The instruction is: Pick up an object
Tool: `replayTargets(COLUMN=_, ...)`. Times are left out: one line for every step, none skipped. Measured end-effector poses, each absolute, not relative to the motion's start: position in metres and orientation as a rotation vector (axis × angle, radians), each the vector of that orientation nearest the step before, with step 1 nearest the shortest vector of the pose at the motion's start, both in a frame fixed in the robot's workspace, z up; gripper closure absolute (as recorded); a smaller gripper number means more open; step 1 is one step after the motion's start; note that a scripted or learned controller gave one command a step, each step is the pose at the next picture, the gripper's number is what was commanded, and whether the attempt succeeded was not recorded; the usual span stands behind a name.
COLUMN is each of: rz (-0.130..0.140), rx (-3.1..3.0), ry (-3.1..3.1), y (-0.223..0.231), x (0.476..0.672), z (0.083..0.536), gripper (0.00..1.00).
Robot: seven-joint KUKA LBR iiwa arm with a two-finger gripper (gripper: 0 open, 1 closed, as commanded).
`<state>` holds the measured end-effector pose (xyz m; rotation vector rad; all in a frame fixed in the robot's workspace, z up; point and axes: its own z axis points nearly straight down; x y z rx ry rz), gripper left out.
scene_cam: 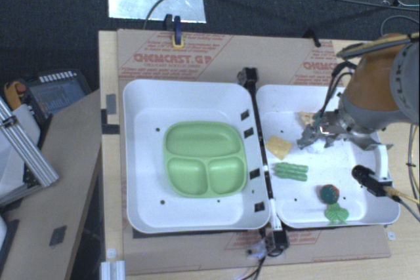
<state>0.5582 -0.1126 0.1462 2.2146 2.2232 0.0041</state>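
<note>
While jaws [314, 136] hover, cheese wedge [278, 146] lies nearby.

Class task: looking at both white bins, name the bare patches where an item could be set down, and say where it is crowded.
Free: left bin floor around the green divided tray, and its compartments. Right bin: front-left corner below the green bean pod. Crowded: around the gripper, yellow wedge, red-green toy.

The arm [387, 85] is grey with a broad orange band, black cables looping beside it.
</note>
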Motion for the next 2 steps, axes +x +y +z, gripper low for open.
replayTargets(rz=0.006, rx=2.213, ry=2.222, y=-0.113, x=0.56, z=0.2, gripper=1.0)
replayTargets(rz=0.005, rx=2.21, ry=2.232, y=-0.061, x=0.567, z=0.196, gripper=1.0)
